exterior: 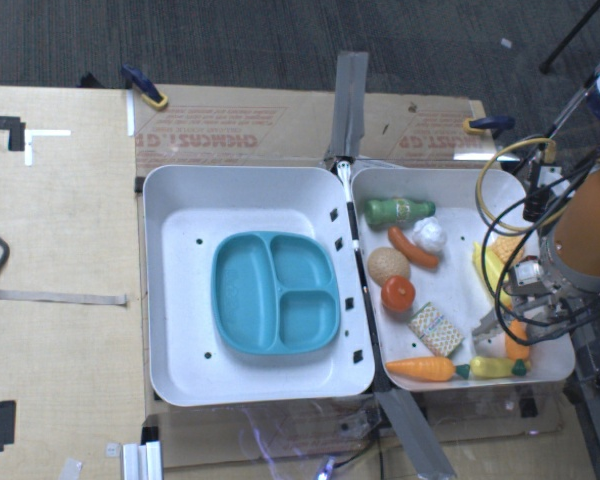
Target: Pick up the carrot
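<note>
Currently, we find the carrot (420, 369) lying on its side at the front wall of the right bin (460, 180), its green-topped end just beside a yellow corn cob (497, 367). We judge it a light, stiff, smooth plastic toy, tapered; the thick middle offers the surest hold, across its width. The gripper (495, 326) hangs over the right bin, right of the carrot; whether it is open or closed we cannot tell. A checkered block (437, 328) sits just behind the carrot, a glossy tomato (398, 293) beyond.
</note>
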### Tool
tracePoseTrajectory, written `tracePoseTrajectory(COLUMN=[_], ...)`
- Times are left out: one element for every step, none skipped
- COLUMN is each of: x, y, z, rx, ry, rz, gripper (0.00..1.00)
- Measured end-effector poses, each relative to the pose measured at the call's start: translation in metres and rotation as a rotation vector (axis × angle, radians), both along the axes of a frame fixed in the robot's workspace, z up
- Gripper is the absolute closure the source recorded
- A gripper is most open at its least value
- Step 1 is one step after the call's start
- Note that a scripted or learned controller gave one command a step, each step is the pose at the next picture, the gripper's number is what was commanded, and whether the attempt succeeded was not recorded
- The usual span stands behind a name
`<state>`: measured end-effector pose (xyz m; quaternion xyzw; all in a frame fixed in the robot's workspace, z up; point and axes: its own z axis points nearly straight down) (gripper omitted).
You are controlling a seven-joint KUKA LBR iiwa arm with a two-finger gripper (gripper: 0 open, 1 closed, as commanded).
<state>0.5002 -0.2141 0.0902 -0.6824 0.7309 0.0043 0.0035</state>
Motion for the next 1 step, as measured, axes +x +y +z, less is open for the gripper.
tracePoseTrajectory(x=[0.0021], y=[-0.0001], z=[0.0097], rx=[0.000], ry=[-0.004], rz=[-0.004], gripper=[1.00])
